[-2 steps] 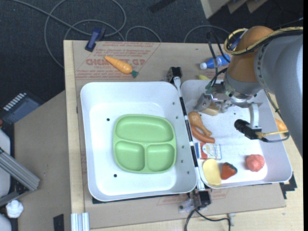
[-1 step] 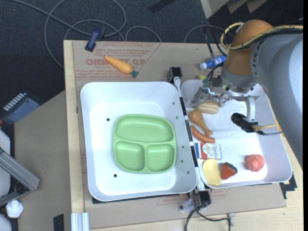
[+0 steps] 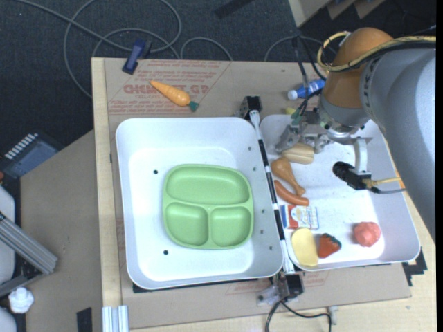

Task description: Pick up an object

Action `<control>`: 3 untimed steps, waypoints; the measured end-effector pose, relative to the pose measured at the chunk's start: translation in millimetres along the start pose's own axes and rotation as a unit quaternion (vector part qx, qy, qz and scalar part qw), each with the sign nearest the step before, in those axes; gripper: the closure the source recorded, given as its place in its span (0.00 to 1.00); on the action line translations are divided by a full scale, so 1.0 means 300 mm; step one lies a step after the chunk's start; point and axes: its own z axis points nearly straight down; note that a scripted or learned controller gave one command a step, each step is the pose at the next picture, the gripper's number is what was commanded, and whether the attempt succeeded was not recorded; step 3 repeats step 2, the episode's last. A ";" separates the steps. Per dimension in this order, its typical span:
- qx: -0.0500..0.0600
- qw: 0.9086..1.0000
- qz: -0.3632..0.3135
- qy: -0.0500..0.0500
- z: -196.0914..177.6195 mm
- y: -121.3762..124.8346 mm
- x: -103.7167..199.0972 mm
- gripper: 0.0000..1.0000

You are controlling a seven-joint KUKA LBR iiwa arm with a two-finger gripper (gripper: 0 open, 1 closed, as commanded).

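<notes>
Arm (image 3: 387,81): grey with an orange band, reaching in from the right and bent down over the far end of the right bin (image 3: 396,216).
Jaws: low over the far left part of the right bin, spread apart and closed on nothing.
Tan bread roll (image 3: 302,155): lying on the floor of the right bin, just below the jaws and between their tips (whether the tips touch it cannot be told).
Drumstick (image 3: 285,171): just beside the roll on its near side, close to the bin's left wall.
Orange sausage (image 3: 291,193): next to the drumstick, lying at a slant.
Small carton (image 3: 302,218): white, red and blue, flat near the left wall.
Yellow piece (image 3: 303,247): in the near left corner of the right bin, touching a red piece (image 3: 329,244).
Pink ball (image 3: 367,234): alone toward the near right side of that bin.
Left bin (image 3: 138,159): holds a green divided plate (image 3: 208,206) lying flat in the middle.
Surface (image 3: 221,92): a carrot (image 3: 173,93) lies on it beyond the left bin.
Blue-and-white tube (image 3: 309,88): beyond the right bin, near the arm.
</notes>
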 end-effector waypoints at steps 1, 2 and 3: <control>0.002 1.000 0.000 0.000 0.000 -0.008 0.003 0.00; 0.000 1.000 0.000 0.000 0.000 0.034 0.002 0.00; 0.000 1.000 0.000 0.000 0.000 0.034 0.002 0.00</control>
